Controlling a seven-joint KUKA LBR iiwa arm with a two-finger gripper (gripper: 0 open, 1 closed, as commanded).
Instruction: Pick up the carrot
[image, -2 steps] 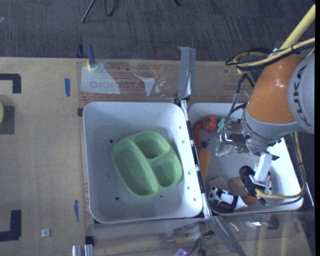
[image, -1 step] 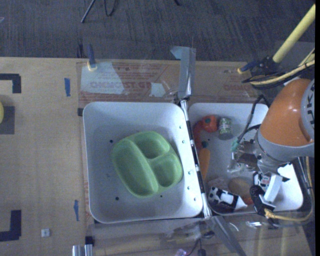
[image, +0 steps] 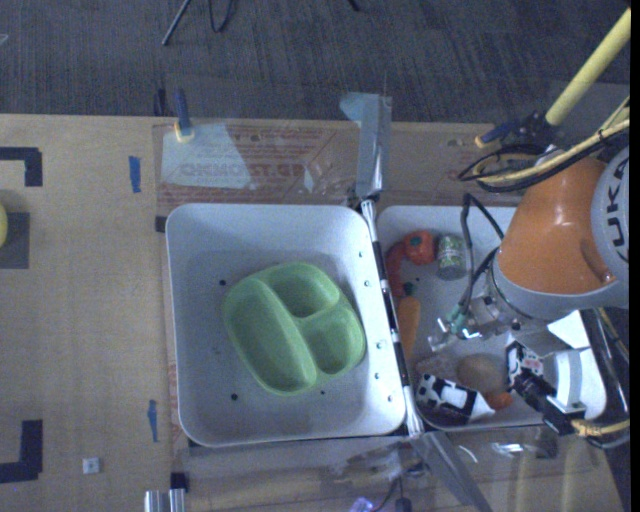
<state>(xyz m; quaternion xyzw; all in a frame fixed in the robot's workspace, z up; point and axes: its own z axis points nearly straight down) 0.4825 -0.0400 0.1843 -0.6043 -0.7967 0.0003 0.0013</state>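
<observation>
Overhead: wooden bench (image: 80, 330), grey carpet (image: 300, 50) behind.

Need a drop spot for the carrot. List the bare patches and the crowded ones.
Free: the left bin's floor around the green tray, widest along its left wall. Crowded: the right bin, with carrot, tomato, can, potato and the arm over it.

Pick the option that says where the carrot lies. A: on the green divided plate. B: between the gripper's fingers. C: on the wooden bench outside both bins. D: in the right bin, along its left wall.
D: the carrot lies lengthwise in the right bin against its left wall, below the tomato, while the green divided plate sits in the left bin.
</observation>
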